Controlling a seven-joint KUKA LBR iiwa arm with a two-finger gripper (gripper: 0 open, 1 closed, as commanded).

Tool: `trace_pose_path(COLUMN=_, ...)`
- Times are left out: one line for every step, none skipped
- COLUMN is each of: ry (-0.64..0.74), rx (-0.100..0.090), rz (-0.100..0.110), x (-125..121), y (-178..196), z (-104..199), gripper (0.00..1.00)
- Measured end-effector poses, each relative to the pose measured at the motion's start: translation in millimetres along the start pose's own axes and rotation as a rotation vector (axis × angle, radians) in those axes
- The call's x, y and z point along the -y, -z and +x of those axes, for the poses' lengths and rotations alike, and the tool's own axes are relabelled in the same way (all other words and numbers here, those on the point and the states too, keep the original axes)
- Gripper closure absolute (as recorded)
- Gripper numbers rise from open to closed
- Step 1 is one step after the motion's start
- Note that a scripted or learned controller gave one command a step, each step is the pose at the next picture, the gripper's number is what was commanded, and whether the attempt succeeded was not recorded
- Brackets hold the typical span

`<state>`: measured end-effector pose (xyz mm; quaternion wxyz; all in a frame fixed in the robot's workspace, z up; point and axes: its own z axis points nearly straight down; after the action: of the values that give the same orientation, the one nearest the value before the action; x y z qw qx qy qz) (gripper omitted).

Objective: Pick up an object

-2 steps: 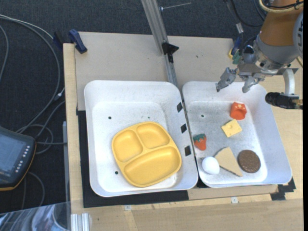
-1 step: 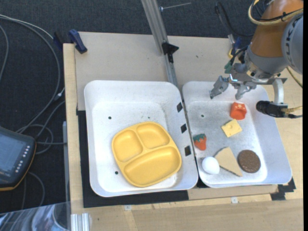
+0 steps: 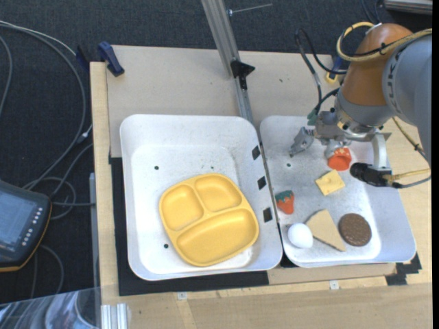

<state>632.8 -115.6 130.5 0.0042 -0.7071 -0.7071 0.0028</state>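
Observation:
The right bin holds several small items. An orange piece lies near the bin's upper middle, with a yellow cheese-like block just below it. A red and green strawberry-like toy lies by the bin's left wall. Along the front are a white egg, a tan wedge and a round brown cookie. My gripper hangs low over the upper part of this bin, right above and slightly left of the orange piece. Nothing can be seen held in it.
The left bin holds a yellow divided plate. A slanted metal pole rises from the bench behind the bins. Cables and a black fitting hang off the wrist over the right bin's right side.

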Motion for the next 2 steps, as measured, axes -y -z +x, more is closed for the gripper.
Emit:
trace_pose_path(ry=0.001, rx=0.000, rz=-0.011, x=-2.9, y=16.0, z=0.5, gripper=1.00)
trace_pose_path(ry=0.002, rx=0.003, rz=-0.017, x=-7.9, y=61.2, z=4.2, gripper=1.00)
